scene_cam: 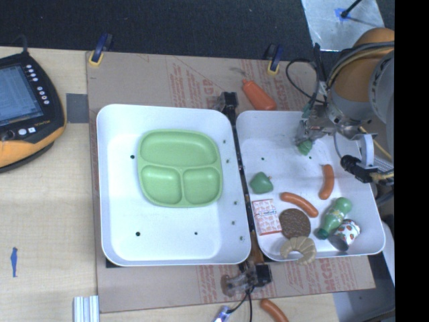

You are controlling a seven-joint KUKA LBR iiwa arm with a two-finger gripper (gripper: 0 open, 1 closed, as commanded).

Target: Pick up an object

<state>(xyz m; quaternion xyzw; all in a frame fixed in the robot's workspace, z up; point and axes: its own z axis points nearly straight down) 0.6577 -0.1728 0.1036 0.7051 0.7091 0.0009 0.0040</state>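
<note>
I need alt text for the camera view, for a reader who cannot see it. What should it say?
A grey and orange robot arm holds its gripper low over the right bin, which contains toy foods including two sausages and a brown patty. The left bin holds a green divided plate.

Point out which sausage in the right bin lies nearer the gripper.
The upright sausage by the right bin's right wall, below the gripper; the other sausage lies slanted mid-bin, farther off.

Bright even overhead light, glare on white bins [114,180], soft shadows, slight blur
</note>
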